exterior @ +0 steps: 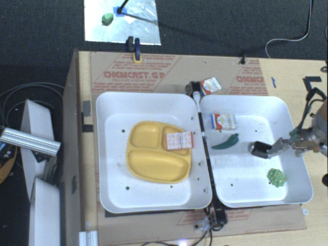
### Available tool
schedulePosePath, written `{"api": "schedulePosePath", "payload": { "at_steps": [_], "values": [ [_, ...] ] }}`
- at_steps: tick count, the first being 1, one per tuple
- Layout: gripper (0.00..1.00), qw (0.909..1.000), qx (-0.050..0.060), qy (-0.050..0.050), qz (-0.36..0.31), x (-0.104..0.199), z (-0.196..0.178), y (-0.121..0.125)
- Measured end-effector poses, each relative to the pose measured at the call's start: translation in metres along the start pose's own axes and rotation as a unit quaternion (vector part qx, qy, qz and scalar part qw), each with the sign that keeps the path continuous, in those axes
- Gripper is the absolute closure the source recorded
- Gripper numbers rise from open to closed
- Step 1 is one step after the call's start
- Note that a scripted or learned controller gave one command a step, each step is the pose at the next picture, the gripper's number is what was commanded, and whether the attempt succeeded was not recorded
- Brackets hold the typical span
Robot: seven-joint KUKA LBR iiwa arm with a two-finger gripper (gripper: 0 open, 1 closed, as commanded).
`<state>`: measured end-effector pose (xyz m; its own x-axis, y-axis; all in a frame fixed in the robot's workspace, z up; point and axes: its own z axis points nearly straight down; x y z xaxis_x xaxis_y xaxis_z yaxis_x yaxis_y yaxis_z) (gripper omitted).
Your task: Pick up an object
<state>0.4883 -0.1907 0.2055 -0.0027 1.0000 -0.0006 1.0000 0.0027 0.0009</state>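
Right bin (287,111) holds a dark green pepper (225,141). A small printed box (223,121) lies just behind the pepper, apart from it. A bumpy green ball (276,177) lies well right of the pepper, nearer the front wall. The gripper (300,142) hangs farther right of the pepper; whether it is open or closed cannot be told. Left of the pepper, the left bin (113,137) holds a yellow tray (154,163) bearing a packet (178,140)

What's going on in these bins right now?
The arm's end effector hangs at the right edge of the right bin; nothing is visibly lifted yet. A box, a green pepper and a green ball lie in that bin. The left bin holds a yellow tray with a packet on it.
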Motion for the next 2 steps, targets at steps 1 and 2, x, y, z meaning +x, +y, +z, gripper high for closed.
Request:
{"api": "schedulePosePath", "payload": {
  "at_steps": [1,2],
  "values": [
    [0.00,1.0000,-0.001,0.000,0.000,0.029,-0.002,0.078],
    [0.00,1.0000,0.001,0.001,0.000,0.087,0.100,0.105]
  ]
}}
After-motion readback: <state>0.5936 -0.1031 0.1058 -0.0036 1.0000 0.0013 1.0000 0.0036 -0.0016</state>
